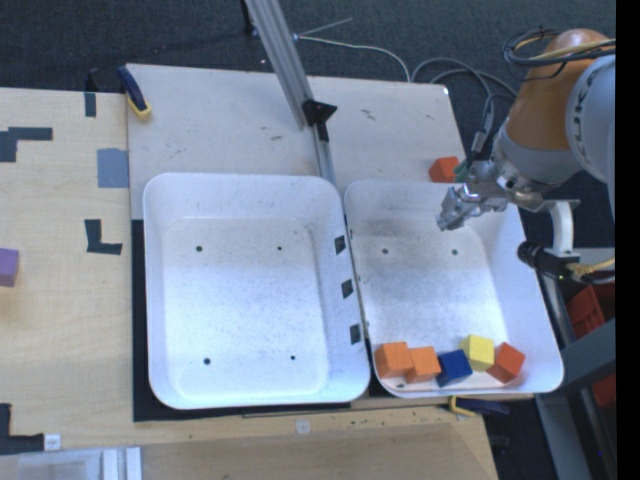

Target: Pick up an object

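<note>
1. We see the grey arm with its orange band (548, 88) coming in from the right, and its two-finger gripper (455, 211) hangs over the far part of the right white shallow bin (520, 268).
2. We cannot tell how the jaws stand, because the gripper is small and blurred here; nothing is visible between them.
3. The blocks that could be picked lie in a row along the near edge of the right bin, well apart from the gripper: an orange cube (392, 357), a second orange block (424, 364) touching it, a blue block (453, 367), a yellow cube (479, 351) and a red-orange cube (508, 361).
4. The row runs left to right along the near wall. Each block looks about cubic, so we cannot name a long axis; the blue and the red-orange ones sit turned, a corner toward the near wall.
5. One more small orange block (444, 170) rests on the bench just beyond the far rim of the right bin, near the gripper.
6. The left white shallow bin (160, 268) lies beside the right one, touching it.
7. A small purple block (8, 266) sits on the wooden surface at the far left.
</note>
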